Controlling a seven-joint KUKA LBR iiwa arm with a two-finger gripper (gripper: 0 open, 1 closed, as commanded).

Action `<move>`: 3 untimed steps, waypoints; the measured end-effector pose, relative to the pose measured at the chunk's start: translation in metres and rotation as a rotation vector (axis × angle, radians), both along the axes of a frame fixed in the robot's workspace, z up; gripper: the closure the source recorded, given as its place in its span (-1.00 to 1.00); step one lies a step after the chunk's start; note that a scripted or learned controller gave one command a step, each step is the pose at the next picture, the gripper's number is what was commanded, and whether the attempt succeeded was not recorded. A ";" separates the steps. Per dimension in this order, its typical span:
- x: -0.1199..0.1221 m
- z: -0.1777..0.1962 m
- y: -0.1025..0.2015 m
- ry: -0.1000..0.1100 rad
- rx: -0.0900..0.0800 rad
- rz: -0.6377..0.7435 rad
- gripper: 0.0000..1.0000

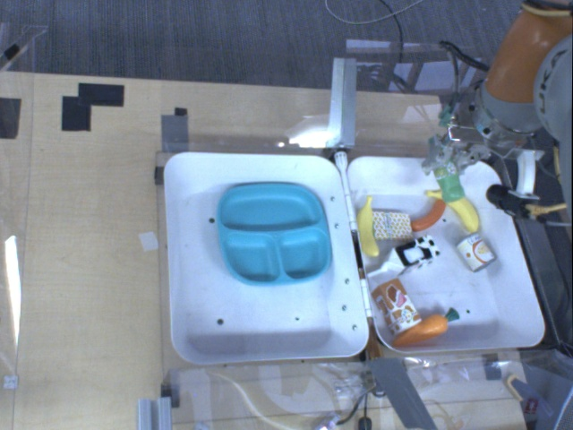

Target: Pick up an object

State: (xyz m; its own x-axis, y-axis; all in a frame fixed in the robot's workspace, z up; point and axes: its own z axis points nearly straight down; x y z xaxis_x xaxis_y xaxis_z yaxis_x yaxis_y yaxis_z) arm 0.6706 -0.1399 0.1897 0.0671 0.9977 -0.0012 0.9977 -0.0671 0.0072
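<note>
While the claw (450,164) hangs over the right bin (528,307), grip state unclear, carton (395,304) label unreadable, blue tray (271,231) left.

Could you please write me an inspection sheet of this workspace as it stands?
Surface: wooden bench bearing left bin and right bin.
Job's things: right bin holds two bananas, carrot, carton, small can, black-and-white toy, patterned block.
Clutter: blue divided plate in left bin.
Grippers: gripper over right bin's far side, something green at its tip; hold unclear.
Cables: thin cable looping on floor.
Surroundings: grey carpet.
</note>
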 end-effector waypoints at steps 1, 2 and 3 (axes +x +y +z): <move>0.000 0.000 0.000 0.000 0.000 0.000 -1.00; -0.001 0.069 -0.050 0.000 0.000 -0.211 -1.00; -0.033 -0.038 -0.021 0.005 0.002 -0.285 -1.00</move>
